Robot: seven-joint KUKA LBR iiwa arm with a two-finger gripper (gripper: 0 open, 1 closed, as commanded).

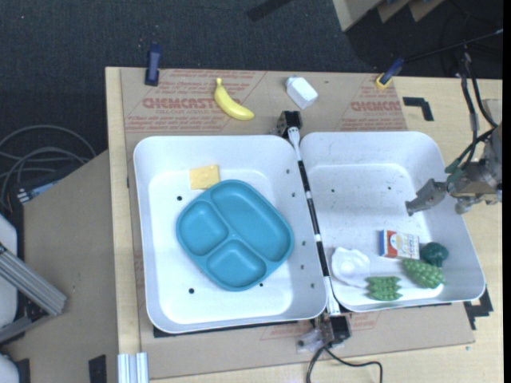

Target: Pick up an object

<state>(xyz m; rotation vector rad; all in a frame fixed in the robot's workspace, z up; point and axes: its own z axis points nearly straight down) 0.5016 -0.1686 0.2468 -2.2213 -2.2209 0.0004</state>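
My gripper [441, 205] hovers over the right side of the right bin [363, 154], open, with nothing between its fingers [420, 200]. Just below it, in that bin's front right corner, lie a small red, white and blue box [398, 244], a dark green round piece [435, 254], a bumpy green bunch [422, 274], a green pea pod [383, 287] and a white lump [349, 263]. The left bin [160, 174] holds a blue divided plate [233, 232] and a yellow block [204, 176] behind it.
On the cardboard behind the bins lie a yellow banana [231, 102] and a small white object [302, 92]. Blue clips [152, 64] hold the board's back edge. Cables hang at the far right by the arm.
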